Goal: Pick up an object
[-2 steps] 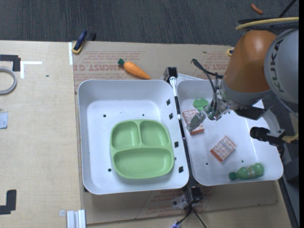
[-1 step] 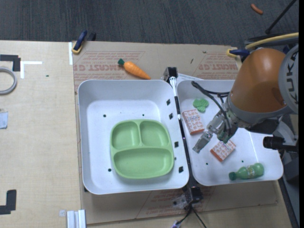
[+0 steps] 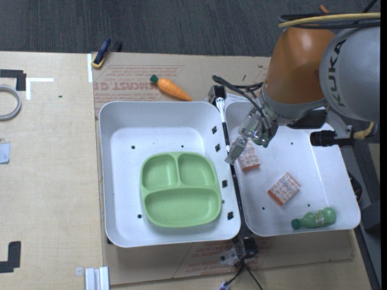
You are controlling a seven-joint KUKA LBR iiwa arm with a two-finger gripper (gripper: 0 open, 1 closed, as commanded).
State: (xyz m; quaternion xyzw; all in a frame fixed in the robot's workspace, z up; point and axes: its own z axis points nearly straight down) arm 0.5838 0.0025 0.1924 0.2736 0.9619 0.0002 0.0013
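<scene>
Grey and orange, the arm [image 3: 314, 59] fills the desk's far right corner and leans down over the right bin [image 3: 329, 180]. Tan cardboard covers the desk [image 3: 48, 192] under both bins, with red print showing along its far edge. The left bin [image 3: 121, 138] sits just beside the right bin, their inner rims touching along the middle of the desk.

A green plate [image 3: 180, 190] with three compartments lies flat in the left bin, toward its near side and close to the inner rim.

The gripper [image 3: 237, 151] hangs at a slant over the right bin's left edge, its tip low near the inner rim. How far its fingers are spread cannot be told at this angle, and nothing can be seen held between them.

Three things lie in the right bin. A red and white pack [image 3: 249, 160] rests near the left wall, just beside the gripper's tip; whether they touch cannot be told. A second pack [image 3: 284, 188], orange-red with a chequered look, lies tilted near the middle of the bin, apart from the first. A green bottle [image 3: 314, 219] lies on its side along the near edge, toward the right corner.

A toy carrot [image 3: 171, 88] lies on the cardboard beyond the left bin's far rim. A small blue and yellow tool [image 3: 101, 54] lies at the far edge of the desk, left of the carrot and well apart from it. A roll of tape [image 3: 8, 103] shows partly at the desk's left edge.
</scene>
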